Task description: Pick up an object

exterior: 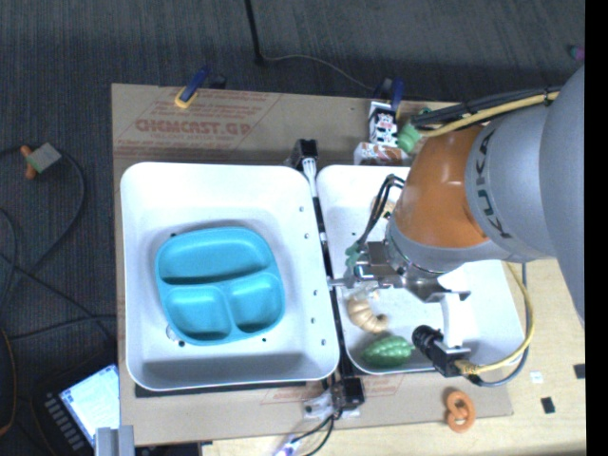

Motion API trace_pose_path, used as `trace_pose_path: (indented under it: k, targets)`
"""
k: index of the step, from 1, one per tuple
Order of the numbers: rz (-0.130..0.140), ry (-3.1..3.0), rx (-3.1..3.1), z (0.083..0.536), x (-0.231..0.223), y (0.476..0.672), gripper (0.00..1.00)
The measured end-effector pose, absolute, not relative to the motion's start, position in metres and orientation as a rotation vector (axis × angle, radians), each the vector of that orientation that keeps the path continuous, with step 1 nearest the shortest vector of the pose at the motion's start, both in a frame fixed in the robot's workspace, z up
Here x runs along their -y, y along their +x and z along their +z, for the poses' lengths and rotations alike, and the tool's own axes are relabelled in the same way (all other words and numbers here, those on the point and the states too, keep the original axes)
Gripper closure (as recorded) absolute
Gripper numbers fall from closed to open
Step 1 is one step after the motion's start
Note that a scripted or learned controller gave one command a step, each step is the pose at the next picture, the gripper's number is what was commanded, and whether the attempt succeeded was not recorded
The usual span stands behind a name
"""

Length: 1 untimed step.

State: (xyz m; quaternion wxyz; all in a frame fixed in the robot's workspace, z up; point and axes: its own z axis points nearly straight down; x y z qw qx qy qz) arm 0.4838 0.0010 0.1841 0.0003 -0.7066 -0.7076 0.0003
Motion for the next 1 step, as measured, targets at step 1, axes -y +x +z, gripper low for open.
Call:
trace_pose_path:
  k: [1]
  targets:
    - [0.001,-2.220,2.222,0.1840,-0.0110,0.4837,1.00]
